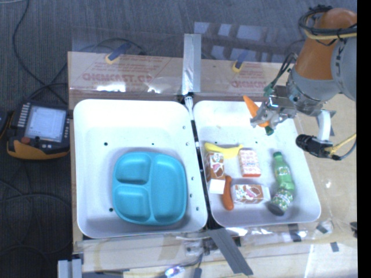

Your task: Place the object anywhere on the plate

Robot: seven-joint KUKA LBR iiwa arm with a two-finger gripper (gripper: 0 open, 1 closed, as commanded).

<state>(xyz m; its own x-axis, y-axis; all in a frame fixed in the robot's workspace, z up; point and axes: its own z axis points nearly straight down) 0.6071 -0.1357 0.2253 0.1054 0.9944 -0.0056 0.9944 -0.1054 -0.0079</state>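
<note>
A blue plate (151,188) with three compartments lies in the left bin (93,126). My gripper (266,117) hangs over the back of the right bin (310,172), near its far wall. It is shut on an orange carrot-shaped piece (250,104), which sticks out up-left of the fingers, with a bit of orange showing below them too. Gripper and plate are far apart, with the divider between the bins lying in between.
The right bin holds a green bottle (283,181), a yellow banana (223,150), a brown packet (216,167), a red-and-white box (250,162), a red packet (248,193) and an orange stick (228,193). A handheld pendant (37,129) sits left of the bench.
</note>
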